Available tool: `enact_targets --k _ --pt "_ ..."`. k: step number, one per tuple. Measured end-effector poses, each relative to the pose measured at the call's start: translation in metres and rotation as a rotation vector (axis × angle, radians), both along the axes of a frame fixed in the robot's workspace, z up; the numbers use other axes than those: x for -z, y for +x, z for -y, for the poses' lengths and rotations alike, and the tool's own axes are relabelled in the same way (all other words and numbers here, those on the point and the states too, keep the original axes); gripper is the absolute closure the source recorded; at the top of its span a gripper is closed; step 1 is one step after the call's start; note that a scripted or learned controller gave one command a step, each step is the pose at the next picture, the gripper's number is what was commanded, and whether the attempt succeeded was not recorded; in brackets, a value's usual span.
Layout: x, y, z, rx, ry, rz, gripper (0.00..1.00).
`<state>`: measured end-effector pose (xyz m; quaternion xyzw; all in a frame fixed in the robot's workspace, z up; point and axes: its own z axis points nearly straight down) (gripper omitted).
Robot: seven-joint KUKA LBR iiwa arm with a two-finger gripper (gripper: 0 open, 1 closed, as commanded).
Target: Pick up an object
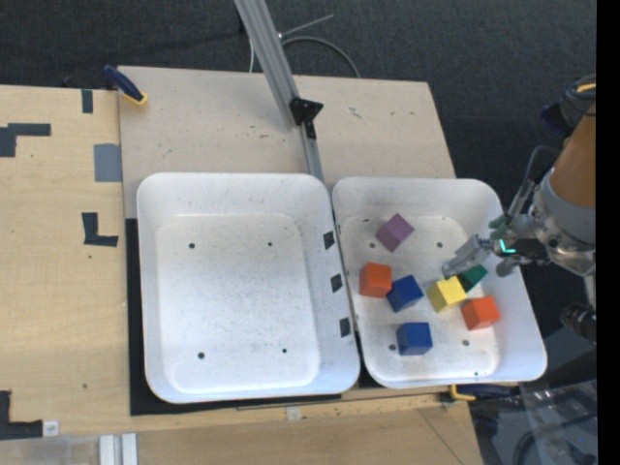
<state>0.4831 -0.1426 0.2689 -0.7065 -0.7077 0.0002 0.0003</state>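
Right bin point(484, 197) sitting on tabletop point(387, 124), carrying the blocks. Gripper point(472, 260) hovering over green block point(474, 278), beside yellow block point(448, 293). Jaws' state: cannot tell. Nothing visibly gripped.

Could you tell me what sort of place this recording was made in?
Most likely a robotics lab's grasping bench: two shallow white bins, the left bin and the right bin, sit on a plywood bench, coloured toy cubes such as the purple cube serve as targets, and an arm's gripper reaches in.
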Motion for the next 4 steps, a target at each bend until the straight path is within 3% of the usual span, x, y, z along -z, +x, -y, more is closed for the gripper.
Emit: enact_targets --k 2,3,4 --pt "0.120 0.003 -0.009 0.000 0.002 -0.008 0.00" --pt "0.167 0.006 -0.008 0.003 -0.004 0.009 0.00" --pt "0.162 0.002 -0.010 0.000 0.002 -0.003 1.00"
